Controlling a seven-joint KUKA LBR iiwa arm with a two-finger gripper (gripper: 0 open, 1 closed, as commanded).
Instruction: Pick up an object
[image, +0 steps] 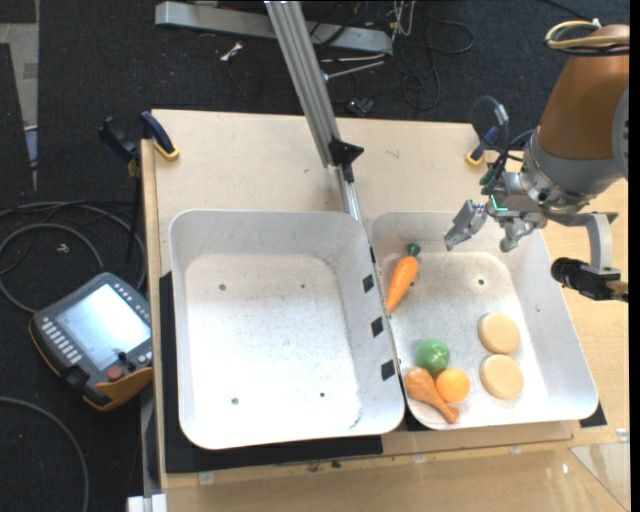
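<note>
Claw (491, 229) hung spread and empty over my right bin (560, 330).
Carrot (401, 279) lay at eight o'clock from my fingers, against the bin's left wall, well apart from them.

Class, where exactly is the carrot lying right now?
The carrot lies in the right bin, against its left wall, above the green ball.
</note>
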